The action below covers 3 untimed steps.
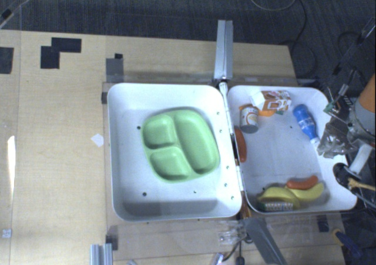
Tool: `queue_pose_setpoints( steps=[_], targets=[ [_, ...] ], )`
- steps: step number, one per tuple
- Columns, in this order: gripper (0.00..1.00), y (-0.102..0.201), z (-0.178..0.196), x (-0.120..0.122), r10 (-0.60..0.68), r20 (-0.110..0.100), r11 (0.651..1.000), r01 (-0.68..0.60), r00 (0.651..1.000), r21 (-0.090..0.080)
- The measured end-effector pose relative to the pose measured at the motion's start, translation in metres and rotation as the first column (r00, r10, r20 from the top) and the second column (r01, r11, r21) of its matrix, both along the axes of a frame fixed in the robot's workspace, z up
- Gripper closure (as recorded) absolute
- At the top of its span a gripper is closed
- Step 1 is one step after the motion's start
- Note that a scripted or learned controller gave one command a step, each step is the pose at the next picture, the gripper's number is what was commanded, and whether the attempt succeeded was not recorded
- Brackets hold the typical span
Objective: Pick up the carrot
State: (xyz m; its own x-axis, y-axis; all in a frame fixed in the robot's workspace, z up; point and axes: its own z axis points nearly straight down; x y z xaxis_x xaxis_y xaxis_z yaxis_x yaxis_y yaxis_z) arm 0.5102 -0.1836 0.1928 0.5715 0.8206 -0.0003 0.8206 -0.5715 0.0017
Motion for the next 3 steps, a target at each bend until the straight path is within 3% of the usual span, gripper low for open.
queue_pose_setpoints(
  steps=[1,2,3],
  targets=[
    [1.00,0.000,0.018,-0.010,-0.378,0.001,0.926,0.378,0.926,0.001],
    [1.00,0.033,0.005,0.080,-0.670,0.001,0.743,0.670,0.743,0.002],
    [1.00,-0.022,0.005,0.111,-0.684,0.002,0.730,0.684,0.730,0.002]
  ],
)
